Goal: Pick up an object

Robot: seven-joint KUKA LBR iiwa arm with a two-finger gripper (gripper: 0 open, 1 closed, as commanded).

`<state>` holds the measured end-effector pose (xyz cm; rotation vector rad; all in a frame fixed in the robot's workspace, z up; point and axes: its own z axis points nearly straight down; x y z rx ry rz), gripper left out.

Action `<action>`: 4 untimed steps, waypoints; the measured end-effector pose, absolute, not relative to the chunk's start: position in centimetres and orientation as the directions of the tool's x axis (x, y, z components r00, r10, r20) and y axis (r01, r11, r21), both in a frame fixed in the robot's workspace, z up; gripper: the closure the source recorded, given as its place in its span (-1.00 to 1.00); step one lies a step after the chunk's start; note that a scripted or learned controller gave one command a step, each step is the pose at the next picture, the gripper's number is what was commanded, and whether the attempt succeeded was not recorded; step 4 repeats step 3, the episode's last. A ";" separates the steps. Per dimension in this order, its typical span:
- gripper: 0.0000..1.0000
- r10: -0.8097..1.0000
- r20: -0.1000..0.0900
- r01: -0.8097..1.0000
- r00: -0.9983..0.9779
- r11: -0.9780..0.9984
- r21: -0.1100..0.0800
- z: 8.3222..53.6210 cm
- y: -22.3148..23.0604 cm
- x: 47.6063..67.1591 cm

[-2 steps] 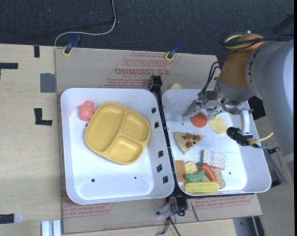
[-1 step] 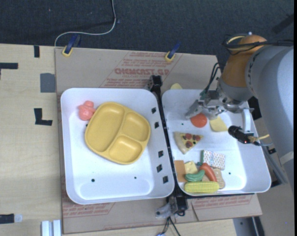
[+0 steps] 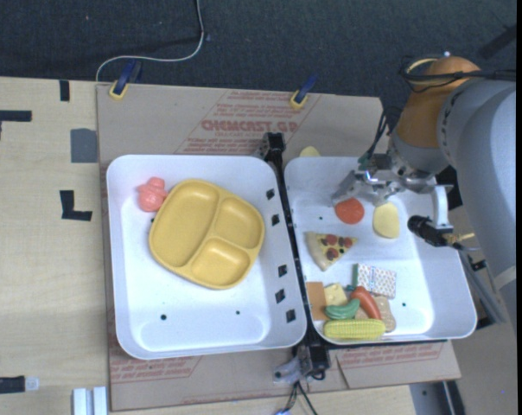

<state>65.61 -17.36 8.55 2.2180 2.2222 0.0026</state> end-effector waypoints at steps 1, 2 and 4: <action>-1.00 1.000 -0.001 1.000 -0.003 0.003 0.000 8.5 -14.1 64.4; 1.00 1.000 -0.002 1.000 -0.003 0.003 0.001 9.6 -14.2 64.4; 1.00 1.000 0.002 1.000 -0.005 0.005 0.002 18.9 -8.7 61.5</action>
